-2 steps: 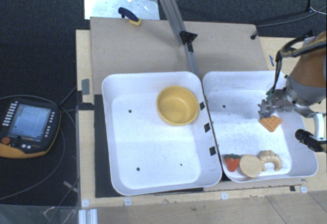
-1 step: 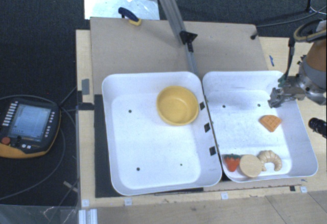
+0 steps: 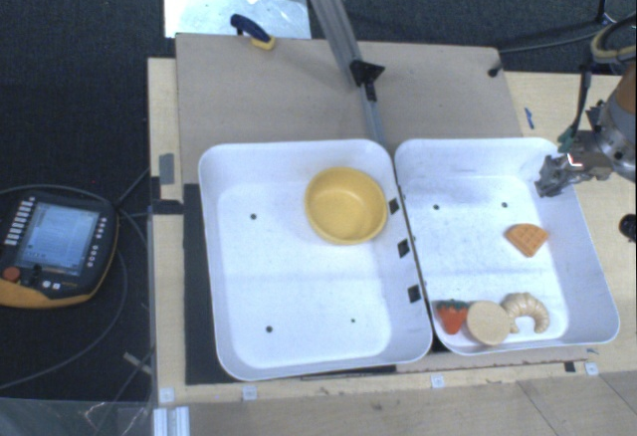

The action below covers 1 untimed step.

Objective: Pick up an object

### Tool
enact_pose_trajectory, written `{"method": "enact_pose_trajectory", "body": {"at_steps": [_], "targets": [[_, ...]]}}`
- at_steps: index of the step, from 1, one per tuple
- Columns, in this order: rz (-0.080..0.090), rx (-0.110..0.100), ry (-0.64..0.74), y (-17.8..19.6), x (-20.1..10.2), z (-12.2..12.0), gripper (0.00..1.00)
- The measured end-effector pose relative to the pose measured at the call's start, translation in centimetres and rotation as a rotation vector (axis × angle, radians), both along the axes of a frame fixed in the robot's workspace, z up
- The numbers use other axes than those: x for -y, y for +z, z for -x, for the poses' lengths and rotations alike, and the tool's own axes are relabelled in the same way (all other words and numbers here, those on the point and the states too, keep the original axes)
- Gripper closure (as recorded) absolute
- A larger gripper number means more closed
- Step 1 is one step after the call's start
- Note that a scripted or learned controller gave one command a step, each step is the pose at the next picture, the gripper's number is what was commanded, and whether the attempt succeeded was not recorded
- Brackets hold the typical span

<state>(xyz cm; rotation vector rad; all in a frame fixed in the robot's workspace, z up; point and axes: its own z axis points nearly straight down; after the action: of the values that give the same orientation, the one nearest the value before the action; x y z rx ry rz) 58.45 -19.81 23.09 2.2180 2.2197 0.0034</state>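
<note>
A yellow bowl (image 3: 345, 204) sits in the left bin (image 3: 239, 325), near its far right corner. In the right bin (image 3: 458, 175) an orange waffle piece (image 3: 527, 240) lies at the right side. Along that bin's near edge lie a red strawberry (image 3: 452, 316), a round tan biscuit (image 3: 489, 323) and a pale croissant (image 3: 528, 311), close together. My gripper (image 3: 552, 177) hangs over the right bin's far right edge, above and beyond the waffle piece, apart from every object. Nothing shows between its fingers.
A grey pole (image 3: 333, 11) slants across the far part of the bench and ends at a black clamp (image 3: 366, 74). A teach pendant (image 3: 55, 247) lies on the floor at the left. Cables run at the far right.
</note>
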Motion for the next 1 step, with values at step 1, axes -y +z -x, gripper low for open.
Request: {"method": "enact_pose_trajectory", "body": {"at_steps": [1], "targets": [[-0.002, -0.002, 0.004, 0.91, -4.69, -1.58, 1.0]]}}
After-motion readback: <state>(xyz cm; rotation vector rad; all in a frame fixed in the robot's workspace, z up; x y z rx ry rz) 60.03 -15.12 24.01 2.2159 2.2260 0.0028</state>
